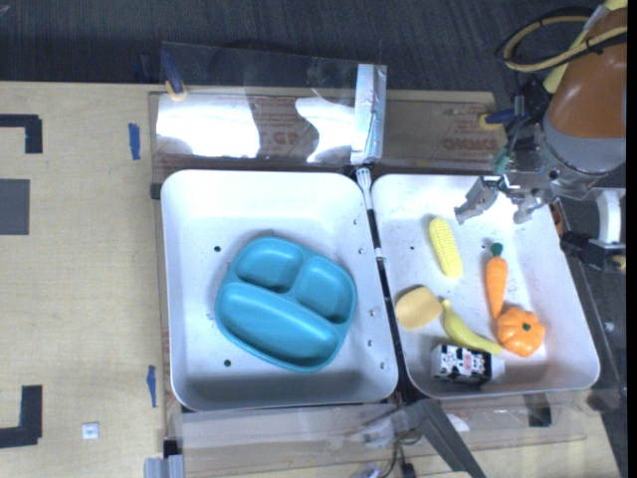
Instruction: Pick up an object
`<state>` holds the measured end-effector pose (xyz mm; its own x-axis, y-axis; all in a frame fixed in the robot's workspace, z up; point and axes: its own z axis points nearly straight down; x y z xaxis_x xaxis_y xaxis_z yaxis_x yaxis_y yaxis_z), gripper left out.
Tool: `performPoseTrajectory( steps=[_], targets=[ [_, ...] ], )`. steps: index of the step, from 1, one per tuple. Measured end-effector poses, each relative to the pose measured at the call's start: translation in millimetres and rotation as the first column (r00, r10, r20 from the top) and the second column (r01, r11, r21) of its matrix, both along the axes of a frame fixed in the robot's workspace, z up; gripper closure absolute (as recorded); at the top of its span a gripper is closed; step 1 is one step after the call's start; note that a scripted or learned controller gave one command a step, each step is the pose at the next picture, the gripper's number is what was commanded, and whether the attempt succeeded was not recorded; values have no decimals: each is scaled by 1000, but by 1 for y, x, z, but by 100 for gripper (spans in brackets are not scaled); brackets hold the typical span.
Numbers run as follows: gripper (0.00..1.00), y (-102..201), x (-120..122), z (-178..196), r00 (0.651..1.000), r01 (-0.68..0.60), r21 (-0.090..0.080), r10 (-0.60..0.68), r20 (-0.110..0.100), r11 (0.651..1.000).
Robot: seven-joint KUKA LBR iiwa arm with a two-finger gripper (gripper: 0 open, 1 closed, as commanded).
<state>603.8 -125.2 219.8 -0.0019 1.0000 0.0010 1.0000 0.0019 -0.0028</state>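
The pincer (501, 203) is seen over the upper right part of the right bin (577, 366), with its two fingers (476, 201) spread apart and nothing held between them. Just below it a carrot (496, 283) is laid, its green top pointing up toward the fingertips. Slightly down and to the left of the pincer a corn cob (445, 245) is placed lengthwise on the bin floor, apart from the carrot. Farther down, a small orange pumpkin (520, 331) is found touching the carrot's lower end. To its left a banana (466, 331) is stretched, with a round yellow fruit (418, 308) against its upper end. Beyond the banana, near the bin's bottom edge, a small black-and-white carton (463, 363) is set. Well away to the left, past the dividing wall, a blue sectioned plate (286, 302) is held by the left bin (189, 207). Both bins are carried by the tabletop (70, 297).
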Motion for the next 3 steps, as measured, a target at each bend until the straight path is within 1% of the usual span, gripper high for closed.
performPoseTrajectory(
  steps=[1, 2, 3],
  targets=[
    [0, 6, -6, -125, 1000, 4, -2, -4, 6, 1000],
    [0, -38, 34, -135, 999, -47, -2, 47, 4, 999],
    [100, -37, 37, -122, 999, -48, -4, 48, 12, 999]
  ],
)
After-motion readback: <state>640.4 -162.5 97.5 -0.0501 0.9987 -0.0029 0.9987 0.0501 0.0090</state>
